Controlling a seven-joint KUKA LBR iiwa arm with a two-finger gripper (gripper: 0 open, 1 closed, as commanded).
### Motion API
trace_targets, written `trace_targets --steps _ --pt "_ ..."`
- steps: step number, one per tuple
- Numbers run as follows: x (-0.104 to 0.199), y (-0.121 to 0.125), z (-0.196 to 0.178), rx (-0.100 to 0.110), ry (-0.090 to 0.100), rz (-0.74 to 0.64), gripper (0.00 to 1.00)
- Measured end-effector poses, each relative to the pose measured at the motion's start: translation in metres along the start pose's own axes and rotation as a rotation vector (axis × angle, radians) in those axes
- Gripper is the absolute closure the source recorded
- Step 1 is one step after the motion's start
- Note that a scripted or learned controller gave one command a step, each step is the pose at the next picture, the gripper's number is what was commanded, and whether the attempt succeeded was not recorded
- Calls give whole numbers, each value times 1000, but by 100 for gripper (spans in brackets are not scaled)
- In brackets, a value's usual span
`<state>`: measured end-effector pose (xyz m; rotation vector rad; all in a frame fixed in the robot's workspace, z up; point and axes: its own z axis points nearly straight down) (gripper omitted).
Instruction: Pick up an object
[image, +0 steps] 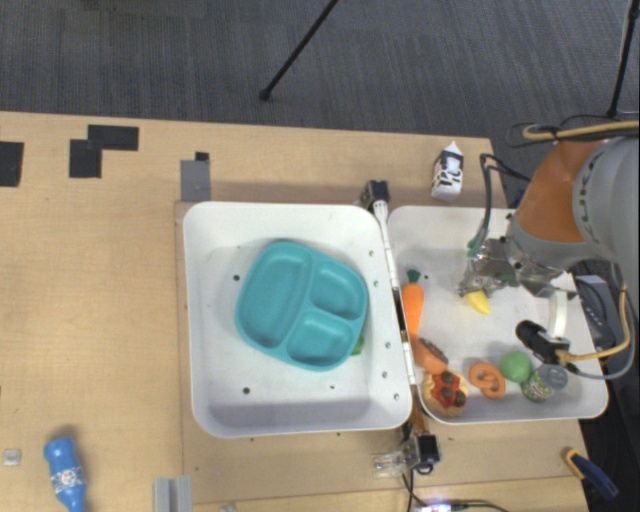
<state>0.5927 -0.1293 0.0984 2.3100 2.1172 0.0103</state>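
Note:
My gripper (481, 290) hangs over the middle of the right bin (440, 235), reaching in from the right. A small yellow object (479, 302) sticks out from between its fingertips, and the fingers look shut on it. Other objects lie in this bin: an orange carrot (412, 305) by the left wall, an orange-red piece (431, 354), a dark red and yellow toy (447, 391), an orange ring (487, 379), a green ball (515, 366) and a greyish round item (541, 384) along the front.
The left bin (215, 400) holds a teal divided plate (303, 303) with a bit of green (357, 346) showing under its right edge. A white bottle (448, 170) stands on the bench behind the right bin. A blue object (65, 475) lies at the bench's front left.

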Motion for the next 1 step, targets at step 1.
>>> trace_targets --steps 1 --pt "48 -25 -88 5 2 -98 100"
